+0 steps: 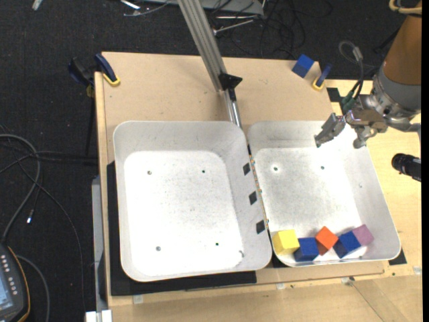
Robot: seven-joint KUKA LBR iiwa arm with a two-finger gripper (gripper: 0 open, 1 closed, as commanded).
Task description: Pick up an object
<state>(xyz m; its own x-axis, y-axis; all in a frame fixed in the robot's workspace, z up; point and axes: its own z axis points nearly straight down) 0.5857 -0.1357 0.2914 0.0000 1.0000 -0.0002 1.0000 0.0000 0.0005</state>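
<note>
blocks — yellow block, blue, orange block, purple — cluster at right bin near rim, likely slid downslope. gripper hovers over far rim, fingers spread, holding nothing, well apart from them.

Even bright light, soft shadows, slightly grainy

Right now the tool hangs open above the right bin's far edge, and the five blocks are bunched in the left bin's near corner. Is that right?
One thing is wrong: the camera view shows the blocks bunched in the near corner of the right bin, not the left bin. The rest holds: the tool hangs open above the right bin's far edge.
</note>
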